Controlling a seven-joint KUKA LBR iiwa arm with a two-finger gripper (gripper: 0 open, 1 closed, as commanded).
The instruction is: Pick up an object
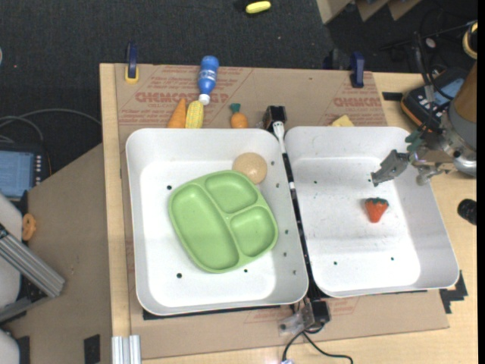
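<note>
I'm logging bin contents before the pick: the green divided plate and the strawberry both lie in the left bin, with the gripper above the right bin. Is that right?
Not quite. The camera view shows the strawberry in the right bin, just below the gripper. The green divided plate does lie in the left bin.

Arm [464, 139] cut off at the right picture edge, upper links unseen. Jaws blurred and small, spread impossible to judge. Tan ball [251, 167] partly tucked behind the far rim of the green plate [223, 220]. Small items along the tabletop's [114, 203] far edge too tiny to identify surely.
</note>
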